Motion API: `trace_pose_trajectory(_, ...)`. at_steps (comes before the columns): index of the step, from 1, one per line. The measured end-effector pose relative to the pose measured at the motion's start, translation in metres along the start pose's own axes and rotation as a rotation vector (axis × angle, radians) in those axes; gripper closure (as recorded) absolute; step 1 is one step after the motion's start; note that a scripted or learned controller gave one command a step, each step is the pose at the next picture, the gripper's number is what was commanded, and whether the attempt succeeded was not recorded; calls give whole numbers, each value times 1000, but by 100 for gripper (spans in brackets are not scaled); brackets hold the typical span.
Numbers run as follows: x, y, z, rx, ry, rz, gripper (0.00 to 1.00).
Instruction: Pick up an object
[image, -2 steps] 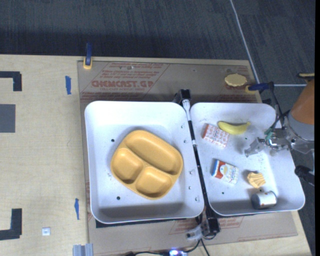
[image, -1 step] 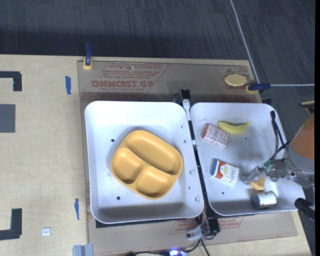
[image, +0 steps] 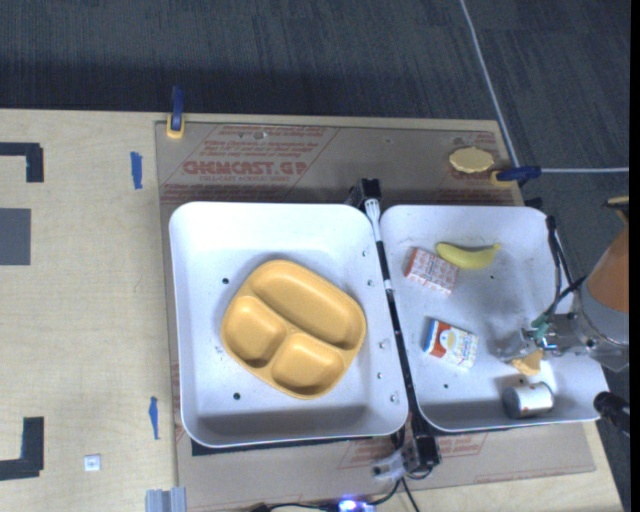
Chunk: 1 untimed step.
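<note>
Where the arm (image: 610, 290) leaves frame, its hand (image: 530, 345) blurs indistinctly.

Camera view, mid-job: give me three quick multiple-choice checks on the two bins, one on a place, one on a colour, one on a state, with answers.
1. Where does the yellow divided tray lie?
A. In the left bin
B. In the right bin
C. On the bench outside the bins

2. What colour is the banana?
A. Green
B. Yellow
C. Red

3. How does the small carton in the middle of the right bin lie?
A. Apart from the banana, nearer the camera
B. On top of the banana
C. Inside the yellow tray

Answers:
1. A: the tray takes up the middle of the left bin.
2. B: the banana at the far side of the right bin is plainly yellow.
3. A: bare bin floor and a red-patterned packet separate it from the banana.
</note>
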<state>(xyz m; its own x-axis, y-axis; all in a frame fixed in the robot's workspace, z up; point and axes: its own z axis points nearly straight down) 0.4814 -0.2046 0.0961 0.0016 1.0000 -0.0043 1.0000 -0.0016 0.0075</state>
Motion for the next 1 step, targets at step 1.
trace_pose_trajectory(1,141,0,-90,5,6,-6,100)
